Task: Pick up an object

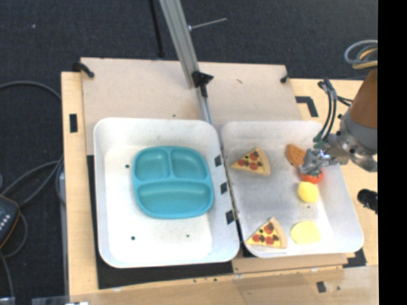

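My gripper [311,165] hangs low over the right side of the right bin [254,132], reaching in from the right. Directly under its tip lies a small red-orange object [314,177], partly covered by the gripper. A brown-orange piece [294,153] lies just left of the gripper. A yellow lemon-like ball [308,192] sits just below the red-orange object. Two pizza slices lie in the same bin, one [252,162] at the upper left and one [268,234] at the front. A flat yellow piece [306,232] rests near the front right corner.
The left bin [108,234] holds a blue divided plate [172,182]. A slanted metal pole [180,30] rises from the gap behind the bins. Cables run along the arm at the right edge.
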Robot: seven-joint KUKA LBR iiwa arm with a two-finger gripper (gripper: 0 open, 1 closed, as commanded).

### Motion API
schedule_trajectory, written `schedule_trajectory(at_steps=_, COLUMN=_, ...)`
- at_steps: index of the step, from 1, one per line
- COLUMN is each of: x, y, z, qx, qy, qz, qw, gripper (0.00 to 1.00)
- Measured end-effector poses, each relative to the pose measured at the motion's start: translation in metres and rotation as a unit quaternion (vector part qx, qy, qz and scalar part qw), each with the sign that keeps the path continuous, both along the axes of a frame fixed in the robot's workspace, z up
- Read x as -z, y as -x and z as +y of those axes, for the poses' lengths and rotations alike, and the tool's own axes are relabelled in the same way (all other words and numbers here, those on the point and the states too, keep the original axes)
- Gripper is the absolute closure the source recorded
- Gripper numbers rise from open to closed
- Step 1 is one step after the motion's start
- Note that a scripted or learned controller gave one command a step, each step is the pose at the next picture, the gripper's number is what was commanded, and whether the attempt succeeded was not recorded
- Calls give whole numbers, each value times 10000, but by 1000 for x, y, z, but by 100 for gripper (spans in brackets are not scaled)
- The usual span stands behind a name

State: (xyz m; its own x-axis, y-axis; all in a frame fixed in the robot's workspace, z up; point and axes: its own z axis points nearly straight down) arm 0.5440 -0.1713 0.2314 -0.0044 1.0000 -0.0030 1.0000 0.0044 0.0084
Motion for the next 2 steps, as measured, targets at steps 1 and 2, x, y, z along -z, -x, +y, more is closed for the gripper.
schedule_trajectory(at_steps=1, x=-16, y=-1, z=-1, qx=-3, qy=-8, qz=23, qw=10000, gripper=100)
schedule_trajectory(at_steps=2, x=-22, y=-4, z=54, qx=-19, qy=-21, qz=28, qw=10000, gripper=100)
